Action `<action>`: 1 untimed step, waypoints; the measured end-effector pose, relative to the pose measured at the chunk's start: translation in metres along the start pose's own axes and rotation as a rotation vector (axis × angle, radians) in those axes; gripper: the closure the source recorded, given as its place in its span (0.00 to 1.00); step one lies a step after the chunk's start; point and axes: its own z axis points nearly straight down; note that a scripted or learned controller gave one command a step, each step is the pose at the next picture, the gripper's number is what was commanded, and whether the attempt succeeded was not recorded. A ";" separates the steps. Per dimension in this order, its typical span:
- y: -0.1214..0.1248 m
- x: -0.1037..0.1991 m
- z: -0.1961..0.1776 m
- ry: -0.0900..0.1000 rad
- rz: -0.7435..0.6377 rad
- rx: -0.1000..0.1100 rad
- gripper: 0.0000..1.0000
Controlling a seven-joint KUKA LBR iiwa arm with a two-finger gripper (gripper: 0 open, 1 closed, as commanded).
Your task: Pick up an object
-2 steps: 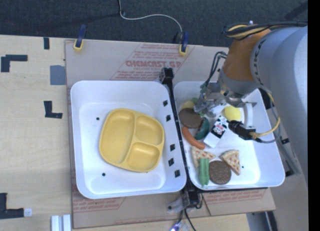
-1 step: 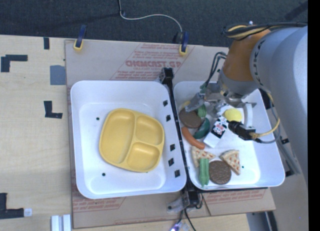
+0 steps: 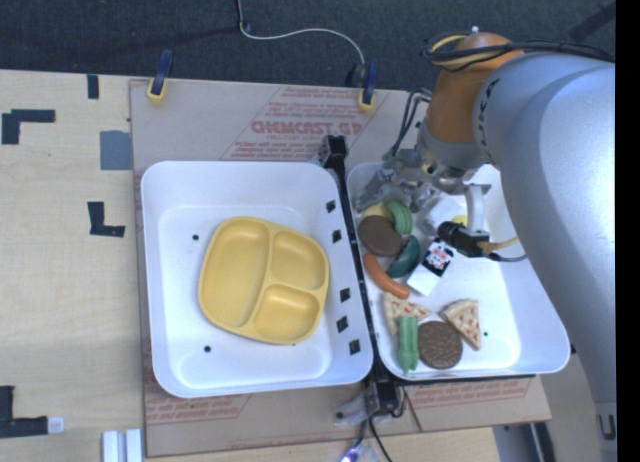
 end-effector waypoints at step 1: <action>-0.052 -0.002 0.009 0.002 0.003 -0.001 0.00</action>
